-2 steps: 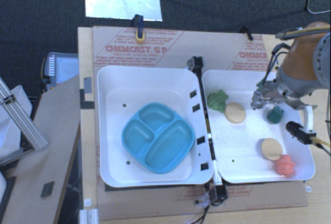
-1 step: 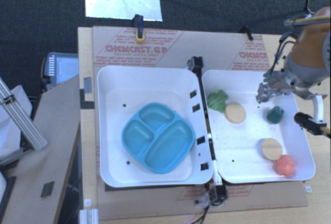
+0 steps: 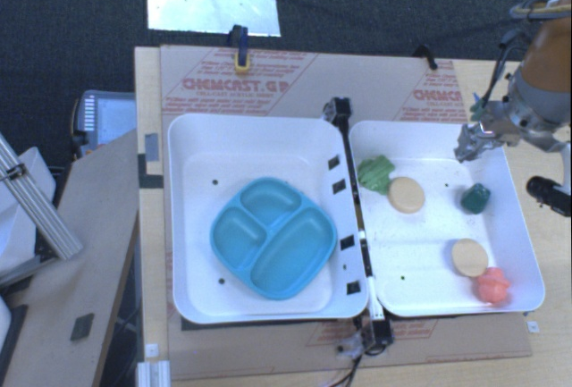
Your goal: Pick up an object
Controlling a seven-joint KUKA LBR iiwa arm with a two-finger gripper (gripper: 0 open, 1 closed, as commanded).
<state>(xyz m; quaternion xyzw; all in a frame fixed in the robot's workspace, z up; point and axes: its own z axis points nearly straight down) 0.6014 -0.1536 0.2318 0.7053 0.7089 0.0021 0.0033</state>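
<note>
Two shallow white bins sit side by side on the bench. The left bin (image 3: 192, 148) contains one item: a blue divided plate (image 3: 273, 238) with three compartments, lying flat at the bin's centre. The right bin (image 3: 518, 233) contains five candidate objects for pickup: one green leafy piece (image 3: 376, 172) at 10 o'clock, one tan disc (image 3: 407, 195) touching it on its 4 o'clock side, one dark teal piece (image 3: 475, 197) at 2 o'clock, a second tan disc (image 3: 469, 256) at 4 o'clock, and one pink piece (image 3: 492, 286) just beside that disc at 5 o'clock, close to the bin's near right corner.

The arm enters from 3 o'clock; its upper links are cut off by the picture edge. The gripper (image 3: 469, 151) sits over the right bin's far rim at 1 o'clock. Its tip is small and blurred; finger state cannot be determined, and nothing is visible between the fingers. The shapes of the teal and pink pieces are hard to make out.

Open floor in the right bin lies at its centre and at 7 o'clock. The teal piece stands apart from all other objects.
</note>
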